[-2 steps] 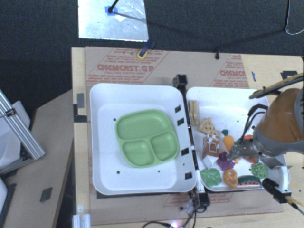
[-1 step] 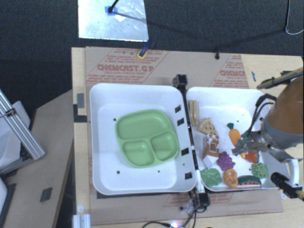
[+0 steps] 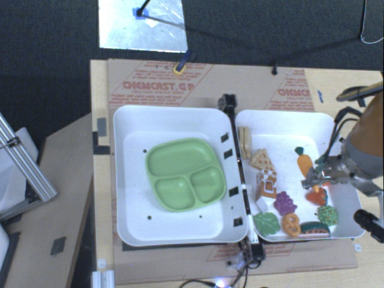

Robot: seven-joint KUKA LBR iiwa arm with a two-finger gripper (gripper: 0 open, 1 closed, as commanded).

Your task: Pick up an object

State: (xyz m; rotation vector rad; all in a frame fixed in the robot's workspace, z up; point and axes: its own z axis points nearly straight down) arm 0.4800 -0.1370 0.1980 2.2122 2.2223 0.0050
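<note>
- Nearest the camera, along the right white bin's point(image 3: 282, 131) front wall, lie a dark green leaf-shaped toy point(image 3: 266, 222), an orange slice-shaped toy point(image 3: 291, 224), a watermelon-slice toy point(image 3: 314, 228) and a green bumpy broccoli-like toy point(image 3: 327, 214).
- Likeliest target, to my eye: a small red-and-orange toy point(image 3: 317, 195) on the bin floor, directly under the gripper point(image 3: 316, 179).
- That gripper hangs low over this toy, possibly touching it; whether it is clenched or released cannot be told at this resolution, and nothing is visibly lifted.
- Judged from this, the reach is made, while the grasp and the lift are left to do.
- Close around it sit an orange carrot toy point(image 3: 303, 160) and a purple grape-bunch toy point(image 3: 285, 203); farther left, a gingerbread-house toy point(image 3: 267, 183), a tan wedge-shaped toy point(image 3: 261, 159) and a pale beige stick point(image 3: 245, 141).
- Left white bin point(image 3: 129, 131) holds a light green three-compartment plastic tray point(image 3: 185, 174).
- Red printing on the cardboard sheet point(image 3: 156, 83) covering the tabletop seems to read "CHEMCAST GP", repeated at the right point(image 3: 293, 92); smaller lines beneath are illegible.
</note>
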